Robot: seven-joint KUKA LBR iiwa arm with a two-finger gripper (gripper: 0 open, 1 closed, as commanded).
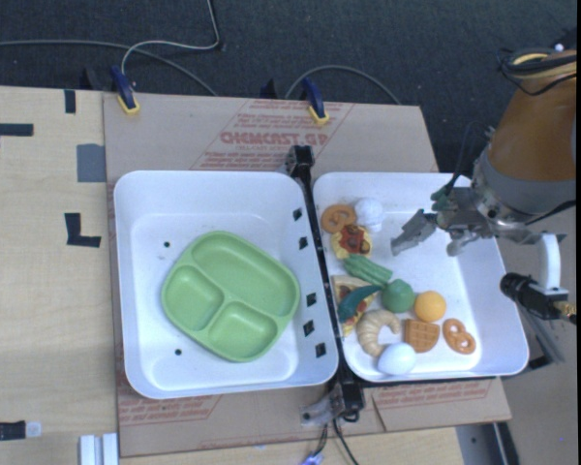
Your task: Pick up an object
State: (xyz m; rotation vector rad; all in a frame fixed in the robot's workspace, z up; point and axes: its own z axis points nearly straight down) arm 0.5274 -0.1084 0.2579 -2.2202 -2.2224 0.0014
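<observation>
The right bin holds several toy foods along its left and front sides: a brown pretzel, a white ball, a green cucumber, a green ball, an orange, a croissant, a waffle, a small pretzel and a white egg. My gripper hangs over the bin's upper middle, to the right of the white ball and above the orange. Its two fingers are spread, open, with nothing between them.
A green divided plate lies in the left bin. A black divider with clips runs between the bins. Cardboard lies under both. Cables trail behind the bench.
</observation>
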